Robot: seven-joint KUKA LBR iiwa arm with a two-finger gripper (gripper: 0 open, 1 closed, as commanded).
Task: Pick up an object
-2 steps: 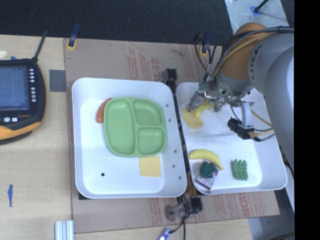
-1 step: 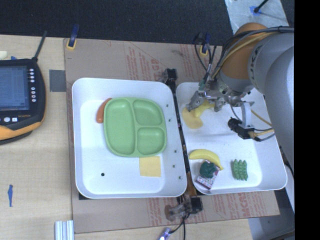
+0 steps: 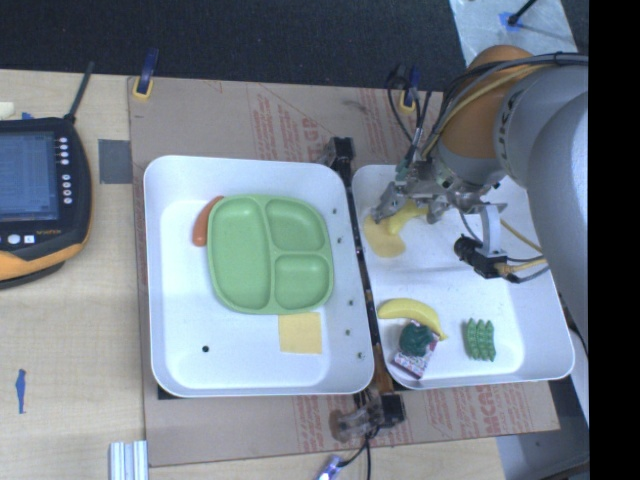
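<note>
A: What sits in the left bin [image 3: 160,268]?

B: A green divided plate [image 3: 270,253] with three compartments lies near its middle, flat on the floor of the bin. An orange sausage-shaped piece [image 3: 202,221] pokes out from under or beside the plate's upper left edge, touching it. Just below the plate lies a flat yellow square [image 3: 301,333], like a cheese slice. A small dark speck [image 3: 206,348] rests on the bin floor toward the lower left.

A: And the right bin [image 3: 530,308]?

B: Along its lower part there is a yellow banana [image 3: 412,314], and just under it a small packet with a green and red picture [image 3: 414,346], the two touching or nearly so. To the right of them, apart, lies a green ridged piece [image 3: 480,339]. In the upper left of that bin a pale yellow object [image 3: 385,236] lies against the wall that the two bins share.

A: Where is the arm?

B: It reaches down over the upper part of the right bin. The gripper [image 3: 400,206] hangs right over the pale yellow object, with cables around it. Whether the gripper is spread or closed cannot be told, nor whether it has hold of the object.

A: Anything outside the bins?

B: An orange-edged handheld screen [image 3: 35,193] lies on the bench to the left.
</note>
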